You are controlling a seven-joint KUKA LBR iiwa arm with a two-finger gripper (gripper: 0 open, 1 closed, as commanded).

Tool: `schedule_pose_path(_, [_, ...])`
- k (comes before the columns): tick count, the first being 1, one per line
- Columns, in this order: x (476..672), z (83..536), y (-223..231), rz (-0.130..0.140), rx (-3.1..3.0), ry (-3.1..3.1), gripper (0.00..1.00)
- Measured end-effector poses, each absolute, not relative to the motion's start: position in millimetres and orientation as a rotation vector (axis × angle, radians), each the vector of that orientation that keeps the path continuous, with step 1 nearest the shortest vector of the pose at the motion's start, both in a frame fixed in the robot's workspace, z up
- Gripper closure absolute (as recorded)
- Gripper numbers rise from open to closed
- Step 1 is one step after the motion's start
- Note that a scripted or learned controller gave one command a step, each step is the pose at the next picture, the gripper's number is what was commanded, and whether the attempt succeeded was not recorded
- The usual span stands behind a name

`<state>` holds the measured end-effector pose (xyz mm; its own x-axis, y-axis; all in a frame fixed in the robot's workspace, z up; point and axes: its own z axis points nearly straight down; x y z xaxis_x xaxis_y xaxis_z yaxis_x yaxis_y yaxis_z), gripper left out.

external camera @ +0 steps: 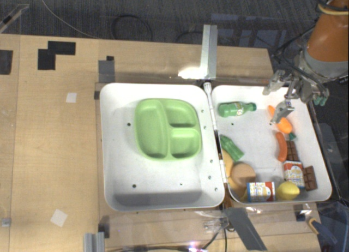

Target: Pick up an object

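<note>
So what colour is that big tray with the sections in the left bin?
Light green. The divided tray lies in the left white bin, plain in the camera view.

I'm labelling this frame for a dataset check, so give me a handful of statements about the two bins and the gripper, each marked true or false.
1. The green divided tray lies in the left bin. True.
2. The green bottle lies in the left bin. False: it lies near the far side of the right bin.
3. The gripper is over the right bin, above the orange carrot. True.
4. The lemon sits at the right bin's far edge. False: it sits at the near edge, beside the can.
5. The divided tray holds food. False: its compartments are bare.
</note>
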<state>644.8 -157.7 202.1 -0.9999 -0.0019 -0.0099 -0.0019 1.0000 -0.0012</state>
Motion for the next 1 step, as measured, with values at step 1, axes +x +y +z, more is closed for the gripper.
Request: schedule_pose_path(1, [641.6,90.3,-206.8,-0.004,0.173,3.121,0.0])
